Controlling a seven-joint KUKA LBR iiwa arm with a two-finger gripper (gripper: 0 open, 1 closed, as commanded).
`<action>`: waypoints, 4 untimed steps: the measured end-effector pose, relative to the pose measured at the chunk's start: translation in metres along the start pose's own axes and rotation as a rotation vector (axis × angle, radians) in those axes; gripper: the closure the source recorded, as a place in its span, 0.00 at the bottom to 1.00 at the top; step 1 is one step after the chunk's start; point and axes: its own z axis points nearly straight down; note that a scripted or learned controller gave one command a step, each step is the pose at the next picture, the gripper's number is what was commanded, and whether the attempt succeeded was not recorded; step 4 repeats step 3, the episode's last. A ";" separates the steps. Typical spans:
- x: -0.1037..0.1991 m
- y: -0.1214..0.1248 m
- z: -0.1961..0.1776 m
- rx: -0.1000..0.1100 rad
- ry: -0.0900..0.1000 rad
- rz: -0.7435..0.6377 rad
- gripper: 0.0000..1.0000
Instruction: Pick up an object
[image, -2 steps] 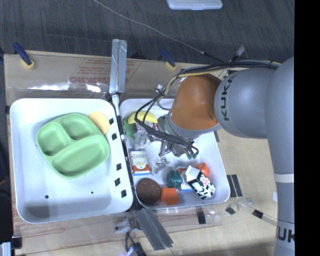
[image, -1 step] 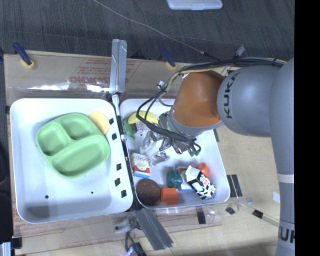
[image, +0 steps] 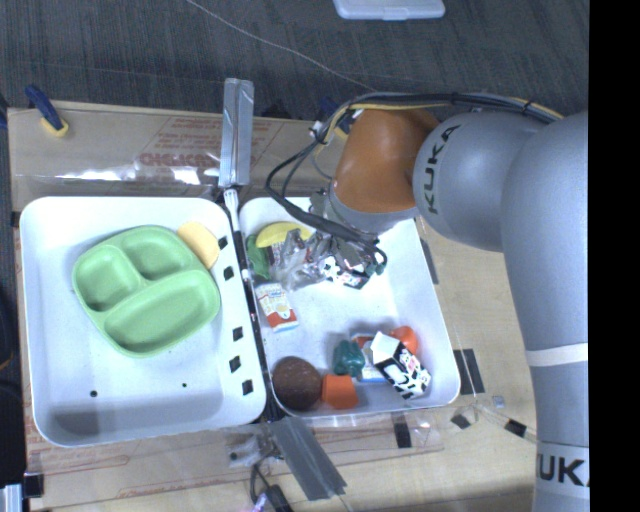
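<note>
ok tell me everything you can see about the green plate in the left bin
The green plate is a pale green divided dish, plastic by its look, with three compartments: two smaller ones toward the far side and one large one nearer the camera. It lies flat, right way up, in the left bin, toward the far end and turned at an angle. A yellow sponge-like block rests against its far right corner. Nothing lies in its compartments.
</note>
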 end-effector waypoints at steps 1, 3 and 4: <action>0.028 -0.074 0.003 0.003 0.000 -0.088 1.00; 0.012 -0.116 0.003 0.002 -0.002 -0.294 0.00; 0.012 -0.116 0.003 0.002 -0.002 -0.294 0.00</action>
